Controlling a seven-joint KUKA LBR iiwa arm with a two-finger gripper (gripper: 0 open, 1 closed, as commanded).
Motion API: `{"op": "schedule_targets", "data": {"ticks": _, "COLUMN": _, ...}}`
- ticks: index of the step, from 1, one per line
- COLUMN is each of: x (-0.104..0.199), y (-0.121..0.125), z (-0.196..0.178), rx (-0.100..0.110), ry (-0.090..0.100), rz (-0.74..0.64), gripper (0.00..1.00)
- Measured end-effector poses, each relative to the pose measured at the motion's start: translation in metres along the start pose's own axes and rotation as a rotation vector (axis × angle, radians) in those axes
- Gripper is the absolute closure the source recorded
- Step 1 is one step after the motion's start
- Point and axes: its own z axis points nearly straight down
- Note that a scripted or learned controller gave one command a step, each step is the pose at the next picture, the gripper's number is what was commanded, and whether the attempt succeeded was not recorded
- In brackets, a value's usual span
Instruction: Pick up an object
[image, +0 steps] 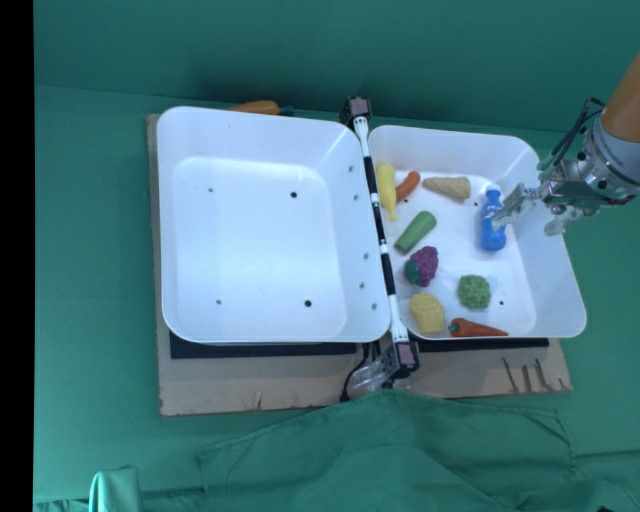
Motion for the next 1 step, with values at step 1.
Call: {"op": "schedule_targets", "data": {"ticks": 1, "x": 0.0141, "y": -0.0238, "z": 0.0583, "rx": 0.007, "ry": 0.003, "rz": 0.0, "gripper": 0.0}}
